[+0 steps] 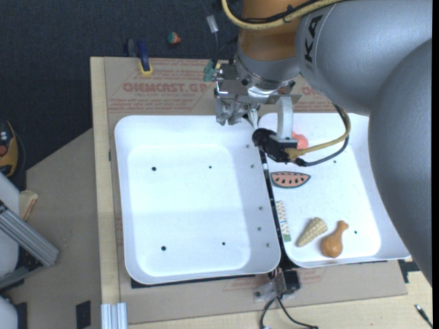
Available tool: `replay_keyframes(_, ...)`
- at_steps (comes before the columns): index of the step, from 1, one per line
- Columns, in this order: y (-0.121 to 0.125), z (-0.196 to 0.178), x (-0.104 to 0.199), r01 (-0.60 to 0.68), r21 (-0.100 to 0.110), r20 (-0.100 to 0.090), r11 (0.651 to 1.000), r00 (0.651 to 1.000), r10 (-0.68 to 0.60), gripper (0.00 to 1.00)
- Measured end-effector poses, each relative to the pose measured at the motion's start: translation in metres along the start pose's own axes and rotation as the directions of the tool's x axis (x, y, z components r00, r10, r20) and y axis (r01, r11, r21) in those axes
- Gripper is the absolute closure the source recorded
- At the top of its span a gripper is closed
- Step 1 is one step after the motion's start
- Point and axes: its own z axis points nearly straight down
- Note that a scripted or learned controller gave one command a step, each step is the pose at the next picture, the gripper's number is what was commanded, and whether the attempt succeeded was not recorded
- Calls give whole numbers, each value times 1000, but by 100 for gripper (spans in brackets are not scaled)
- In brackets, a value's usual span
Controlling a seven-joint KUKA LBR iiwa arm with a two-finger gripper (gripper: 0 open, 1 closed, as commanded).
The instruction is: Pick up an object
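Hand [236, 115] sits at about 12 o'clock of the scene, up over the back rim where the two bins meet, hanging off the grey arm [363, 53] with the orange band [274, 5]. Honestly can't tell how far open it is from this angle, and I see nothing gripped in it.

Stuff to grab is all in the right bin [357, 149]: a watermelon slice [290, 179] just right of the divider, a corn cob [310, 231] at roughly 5 o'clock of the slice, and a chicken drumstick [333, 240] just beside the corn. There's also something pinkish-red [299, 142] peeking out near the black cable fitting [274, 146], mostly hidden. Left bin [130, 184] has no objects in it.

My take on doing this well: go for the drumstick or corn, since they look chunky enough to pinch. The slice looks flat and hugs the divider wall, so one finger would probably clip the rim. Corn and drumstick lie close together though, so I'd line the pinch across the drumstick's narrow neck, away from the corn, drop straight down, and close before lifting.
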Motion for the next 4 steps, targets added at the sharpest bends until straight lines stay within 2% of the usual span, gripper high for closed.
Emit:
replay_keyframes(1, 33, -143, 56, 14, -13, -7, 1000, 1000, -14, 100)
replay_keyframes(2, -5, -250, 80, 13, -6, -7, 1000, 1000, -13, 100)
replay_keyframes(3, -55, -91, 91, 11, 26, 5, 1000, 1000, -11, 100)
replay_keyframes(4, -106, -272, 90, 13, -11, -11, 1000, 1000, -13, 100)
